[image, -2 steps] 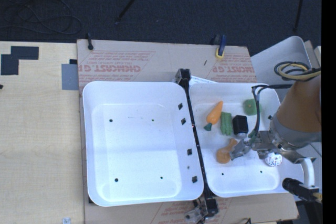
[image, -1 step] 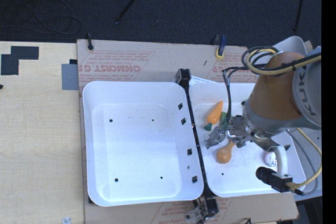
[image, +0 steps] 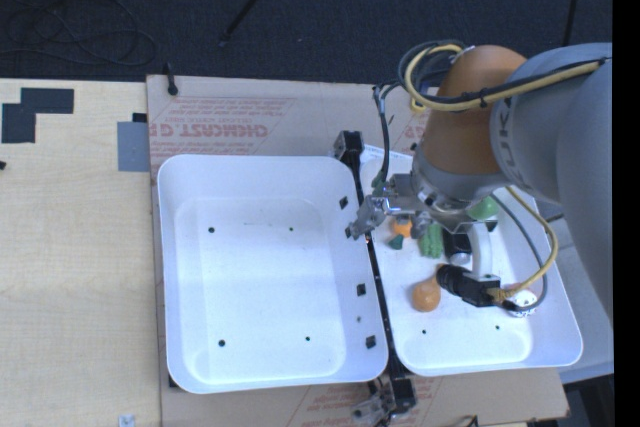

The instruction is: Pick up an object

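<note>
Presently the grey arm (image: 560, 125), with its orange band, reaches in from the right and bulks over the far half of the right bin (image: 560, 340). The left bin (image: 260, 265) sits just beside it, and both rest on a printed cardboard sheet (image: 230, 120). The gripper (image: 432, 227) hangs low over the right bin's far left quarter, near the divide between the bins. The wrist hides its tip, so how far open it stands cannot be told, and nothing is visibly held.

All candidates for the pick lie in the right bin. A round orange object (image: 425, 295) rests on the bin floor, in the open, apart from the others and nearer the camera. A green piece (image: 432, 242) lies right at the gripper, with a small orange piece (image: 400, 229) just beside it toward the divide. A second green piece (image: 486, 208) shows at the wrist's other side, partly hidden.

Judgement: the step in hand is the descent onto the clustered items. To do it well, the gripper should centre on one item only, the green piece being nearest. It should keep off the bin wall, close firmly before lifting, and rise straight so that neighbours are not dragged along.
</note>
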Robot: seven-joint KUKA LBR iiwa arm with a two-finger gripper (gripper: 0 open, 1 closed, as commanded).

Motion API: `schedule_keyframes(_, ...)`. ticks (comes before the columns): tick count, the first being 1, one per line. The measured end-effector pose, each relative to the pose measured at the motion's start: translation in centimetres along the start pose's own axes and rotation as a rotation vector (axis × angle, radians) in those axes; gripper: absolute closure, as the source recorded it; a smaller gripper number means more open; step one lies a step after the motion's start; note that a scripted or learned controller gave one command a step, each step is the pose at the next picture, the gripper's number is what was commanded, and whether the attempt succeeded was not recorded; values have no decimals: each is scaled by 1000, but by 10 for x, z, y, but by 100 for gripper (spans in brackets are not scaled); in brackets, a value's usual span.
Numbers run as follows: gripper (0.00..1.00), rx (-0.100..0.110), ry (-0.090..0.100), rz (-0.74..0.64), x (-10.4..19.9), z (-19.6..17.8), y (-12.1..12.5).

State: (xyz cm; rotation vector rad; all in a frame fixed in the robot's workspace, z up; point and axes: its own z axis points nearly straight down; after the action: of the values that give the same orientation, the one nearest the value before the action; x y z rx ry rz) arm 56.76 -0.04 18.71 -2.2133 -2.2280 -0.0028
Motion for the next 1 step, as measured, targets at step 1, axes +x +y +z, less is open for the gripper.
schedule_keyframes(1,0,-2,-4,4,-19,0,79)
